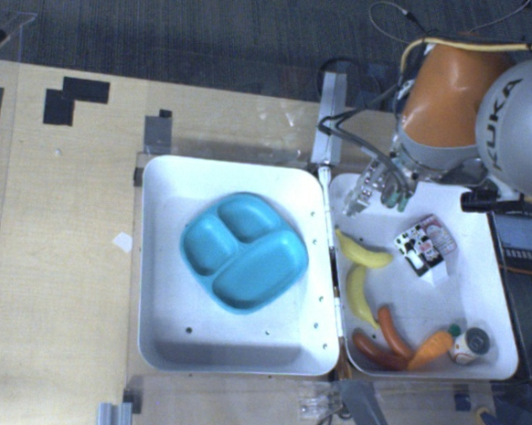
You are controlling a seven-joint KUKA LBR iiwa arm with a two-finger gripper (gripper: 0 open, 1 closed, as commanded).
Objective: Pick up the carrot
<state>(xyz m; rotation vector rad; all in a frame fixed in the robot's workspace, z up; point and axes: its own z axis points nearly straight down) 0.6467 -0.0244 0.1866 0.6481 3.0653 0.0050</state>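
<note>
Nothing sits between the jaws; whether they are parted I cannot tell, carrot (431,347) well apart.

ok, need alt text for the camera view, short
The gripper hangs over the right bin's far left corner, apart from the carrot lying near its front edge beside two bananas and a sausage. The left bin holds a blue divided plate.

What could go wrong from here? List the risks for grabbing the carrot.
1. The carrot lies in the right bin's front corner, touching a sausage; the tool may nudge or grab the sausage instead.
2. The bin wall close by may block a finger.
3. The tool hovers at the far end, so its path crosses the bananas.
</note>
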